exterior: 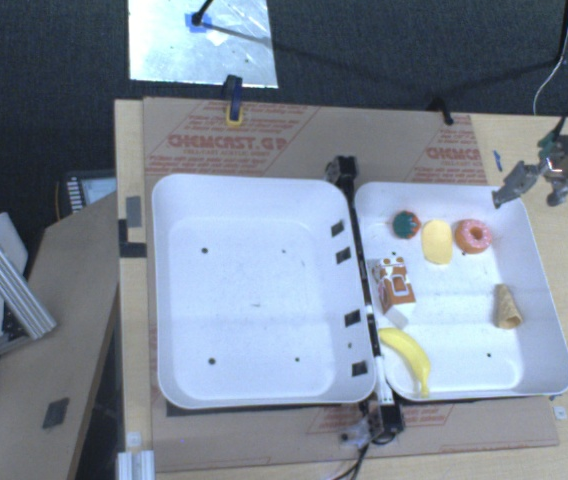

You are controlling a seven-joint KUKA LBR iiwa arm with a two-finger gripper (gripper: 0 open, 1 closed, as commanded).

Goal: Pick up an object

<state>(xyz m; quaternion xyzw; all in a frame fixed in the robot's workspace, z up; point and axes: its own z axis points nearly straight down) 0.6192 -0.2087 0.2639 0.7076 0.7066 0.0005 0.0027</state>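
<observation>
We should bring the gripper (530, 183) down and left over the right bin (539, 298), picking a well-separated piece such as the pink donut (474, 236) rather than the banana (409, 358) against the divider. We see it hovering beyond the bin's upper right corner, fingers spread wide and holding nothing.

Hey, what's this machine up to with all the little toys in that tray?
A robot arm is meant to pick up one of the toys. Right now its pincer hangs open above the far right corner of the right bin, holding nothing. In that bin lie a banana, a donut, a yellow piece, a small green and orange ball, a cone and a white and orange block. None of them is being touched.
</observation>
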